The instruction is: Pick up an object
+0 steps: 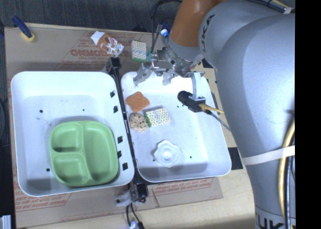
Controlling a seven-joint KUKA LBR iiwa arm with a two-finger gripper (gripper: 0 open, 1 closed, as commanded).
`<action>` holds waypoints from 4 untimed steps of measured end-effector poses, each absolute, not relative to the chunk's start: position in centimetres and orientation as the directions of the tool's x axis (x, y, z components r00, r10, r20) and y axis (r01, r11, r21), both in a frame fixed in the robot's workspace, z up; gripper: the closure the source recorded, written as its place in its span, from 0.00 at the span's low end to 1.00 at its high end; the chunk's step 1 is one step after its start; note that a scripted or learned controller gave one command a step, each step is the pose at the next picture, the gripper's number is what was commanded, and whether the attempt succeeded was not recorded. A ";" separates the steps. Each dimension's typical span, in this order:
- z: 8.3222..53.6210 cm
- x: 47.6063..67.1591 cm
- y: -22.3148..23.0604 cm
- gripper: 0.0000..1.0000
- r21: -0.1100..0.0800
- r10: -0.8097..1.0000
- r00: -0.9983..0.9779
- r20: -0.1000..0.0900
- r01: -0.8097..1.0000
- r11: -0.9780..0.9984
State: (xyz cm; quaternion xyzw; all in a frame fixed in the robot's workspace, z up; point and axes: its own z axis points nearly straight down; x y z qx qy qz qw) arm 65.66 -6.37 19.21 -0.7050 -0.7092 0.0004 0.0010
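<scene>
Over right bin (215, 160) back edge, gripper (155, 74) hovers, fingers spread, nothing held; orange piece (137, 101) just below.

orange piece (137, 101): flat, far left of the right bin
cookie (138, 122): round, speckled; just near it
patterned block (159, 117): touching cookie's right
white flower-shaped piece (166, 153): near side

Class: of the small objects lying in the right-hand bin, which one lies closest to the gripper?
The flat orange square piece: it lies just below the gripper, while the round speckled cookie, patterned sponge and white flower-shaped piece lie farther down.
</scene>
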 end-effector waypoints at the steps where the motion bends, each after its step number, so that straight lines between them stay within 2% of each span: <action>1: 19.2 65.7 -6.4 0.00 -0.002 1.000 -0.006 0.001 1.000 0.006; 4: 19.2 65.7 -6.4 0.00 -0.002 1.000 -0.006 0.001 1.000 0.006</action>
